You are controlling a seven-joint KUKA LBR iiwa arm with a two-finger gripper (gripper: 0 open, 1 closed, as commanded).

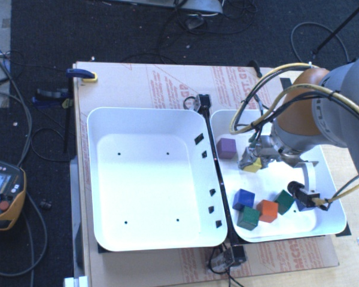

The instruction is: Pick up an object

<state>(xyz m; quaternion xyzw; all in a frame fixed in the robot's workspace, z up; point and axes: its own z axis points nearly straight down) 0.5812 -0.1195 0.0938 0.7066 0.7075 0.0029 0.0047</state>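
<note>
- Claw hangs over the back half of the right bin, on the side nearest the left bin; whether it is clenched or released cannot be told from this angle.
- A small yellow block shows right at the tip of the claw. It is too hidden by the metal above it to tell whether it is grasped or only lying underneath.
- A purple block sits just beside the claw, toward the wall shared with the left bin, in the back corner of the right bin.
- Four more blocks cluster at the front of the right bin, well apart from the claw:
  - a blue block, with a dark green block touching it in front;
  - an orange block next to those two;
  - a green block against the orange one's far side.
- The grey arm with its orange band crosses the right bin's back right corner and covers that part of it.
- The left bin lies alongside, with small black clips down the shared edge.
- Both bins rest on a pale tabletop with red print; a blue and yellow clamp grips its back left corner.
- A handheld control pendant and loose cables lie on the dark floor to the left.
</note>
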